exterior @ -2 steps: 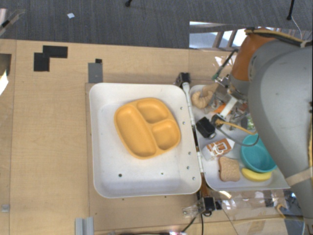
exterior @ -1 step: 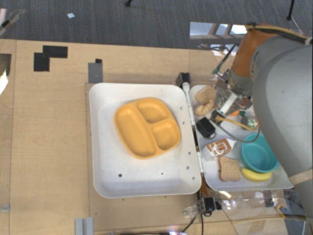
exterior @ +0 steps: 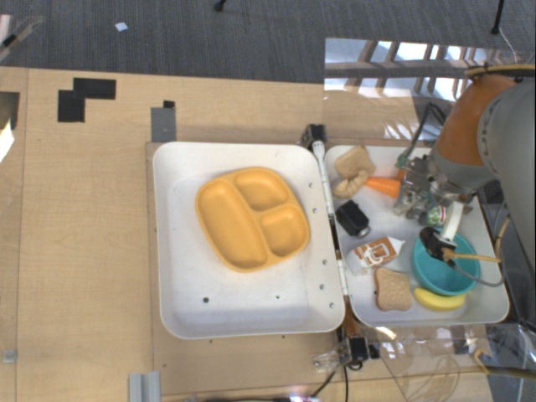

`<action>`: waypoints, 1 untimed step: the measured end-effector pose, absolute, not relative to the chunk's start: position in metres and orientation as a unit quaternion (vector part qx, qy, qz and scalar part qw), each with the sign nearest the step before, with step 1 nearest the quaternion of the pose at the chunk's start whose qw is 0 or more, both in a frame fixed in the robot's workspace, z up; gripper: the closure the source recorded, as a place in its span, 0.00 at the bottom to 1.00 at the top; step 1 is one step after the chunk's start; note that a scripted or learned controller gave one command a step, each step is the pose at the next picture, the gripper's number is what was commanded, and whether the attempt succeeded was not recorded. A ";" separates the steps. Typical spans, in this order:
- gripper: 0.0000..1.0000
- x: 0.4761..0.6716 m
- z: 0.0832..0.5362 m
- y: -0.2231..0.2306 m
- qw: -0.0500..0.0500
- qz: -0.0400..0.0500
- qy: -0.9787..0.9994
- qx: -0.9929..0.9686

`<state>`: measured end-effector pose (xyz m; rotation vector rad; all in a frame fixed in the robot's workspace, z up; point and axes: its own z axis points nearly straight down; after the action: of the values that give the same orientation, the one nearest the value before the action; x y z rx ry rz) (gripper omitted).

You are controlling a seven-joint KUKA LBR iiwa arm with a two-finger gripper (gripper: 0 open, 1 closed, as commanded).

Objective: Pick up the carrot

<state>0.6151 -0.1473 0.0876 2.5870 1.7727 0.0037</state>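
The carrot (exterior: pixel 383 186) is a small orange piece lying in the right bin (exterior: pixel 494 308), near its far side, pointing left. My gripper (exterior: pixel 414 198) hangs just to the right of it, over the carrot's thick end, which its metal body partly hides. Whether the gripper touches the carrot cannot be made out.
The right bin also holds a beige lumpy thing (exterior: pixel 353 171), a black block (exterior: pixel 352 218), a small printed packet (exterior: pixel 375 252), a toast slice (exterior: pixel 392 290), a banana (exterior: pixel 439 299) and a teal bowl (exterior: pixel 444 268). A yellow divided plate (exterior: pixel 249 218) lies in the left bin (exterior: pixel 193 308).
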 end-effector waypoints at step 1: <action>0.00 0.619 0.088 -0.133 -0.005 0.008 0.569 0.823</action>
<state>0.6191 -0.1335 0.0885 2.5921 1.7919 0.0261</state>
